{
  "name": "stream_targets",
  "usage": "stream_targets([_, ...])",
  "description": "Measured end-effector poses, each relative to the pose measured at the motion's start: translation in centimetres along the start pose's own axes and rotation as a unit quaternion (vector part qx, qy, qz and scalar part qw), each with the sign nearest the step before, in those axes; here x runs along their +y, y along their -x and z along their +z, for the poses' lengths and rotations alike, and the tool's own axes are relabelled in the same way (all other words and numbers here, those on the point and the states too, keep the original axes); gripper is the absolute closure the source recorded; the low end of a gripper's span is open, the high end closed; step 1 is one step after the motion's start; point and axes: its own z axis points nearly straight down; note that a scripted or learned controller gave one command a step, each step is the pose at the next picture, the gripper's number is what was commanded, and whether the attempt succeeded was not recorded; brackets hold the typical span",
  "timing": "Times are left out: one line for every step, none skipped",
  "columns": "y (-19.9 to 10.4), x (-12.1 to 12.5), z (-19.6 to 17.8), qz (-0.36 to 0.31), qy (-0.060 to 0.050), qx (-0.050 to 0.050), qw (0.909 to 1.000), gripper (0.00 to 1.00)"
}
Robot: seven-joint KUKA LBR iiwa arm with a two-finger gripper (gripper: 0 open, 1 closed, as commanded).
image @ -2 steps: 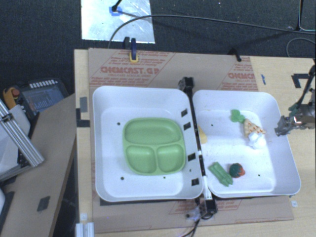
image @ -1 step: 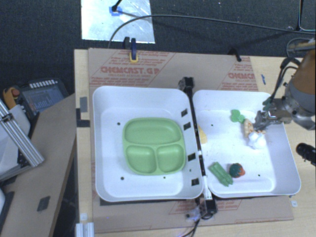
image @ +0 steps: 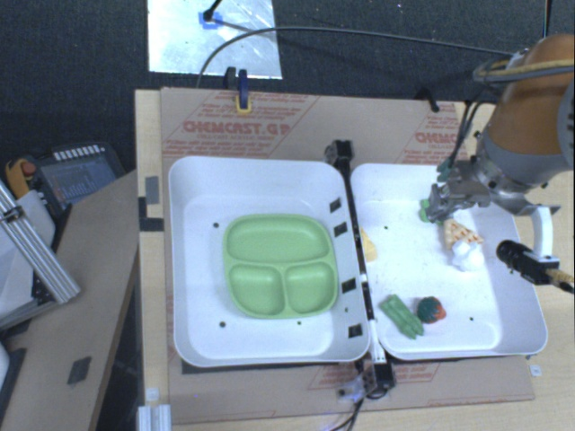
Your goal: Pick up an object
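Note:
My gripper [image: 437,206] hangs low over the upper middle of the right bin [image: 512,330], its tip beside a small green piece [image: 423,210]. Just right of and below it lie a waffle-patterned tan piece [image: 461,233] and a white piece [image: 464,256]. A green pod-shaped object [image: 401,316] and a red and green round object [image: 431,309] rest near the bin's front. A small yellow piece [image: 367,246] sits against the bin's left wall. The arm's grey body and orange band [image: 539,88] come in from the right.
The left bin [image: 193,241] holds a green divided plate [image: 277,265]. A black divider strip [image: 349,241] runs between the bins. Cables cross behind the bins, and a blue and yellow clamp [image: 241,90] stands at the back edge.

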Motion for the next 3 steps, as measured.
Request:
stream_targets([-4.4, 1.6, 1.4, 0.001, -0.001, 0.000, 1.0000, 1.00])
stream_targets([-9.6, 4.4, 2.4, 0.000, 0.000, 0.000, 1.0000, 1.00])
stream_targets([-15.7, 5.5, 2.2, 0.000, -0.001, 0.001, 1.0000, 1.00])
